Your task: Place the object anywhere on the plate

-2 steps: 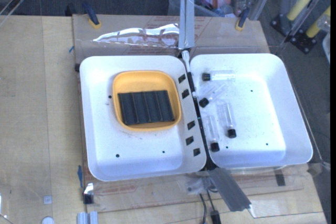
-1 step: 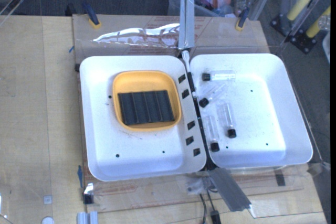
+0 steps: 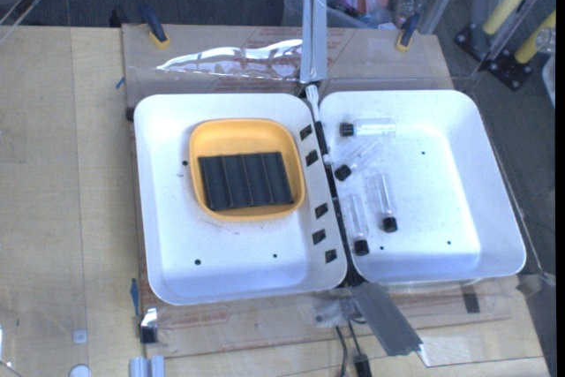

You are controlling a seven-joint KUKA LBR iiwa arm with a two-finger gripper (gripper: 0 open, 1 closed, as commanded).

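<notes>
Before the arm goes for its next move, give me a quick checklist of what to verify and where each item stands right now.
1. Plate in place: ok. The yellow plate sits in the left bin.
2. Room on the plate: not ok. A dark ribbed block covers most of its middle.
3. Objects to pick: ok. Clear vials with black caps lie in the right bin.
4. Vials separated: not ok. Several lie close together near the divider.
5. An object already held: cannot tell.
</notes>
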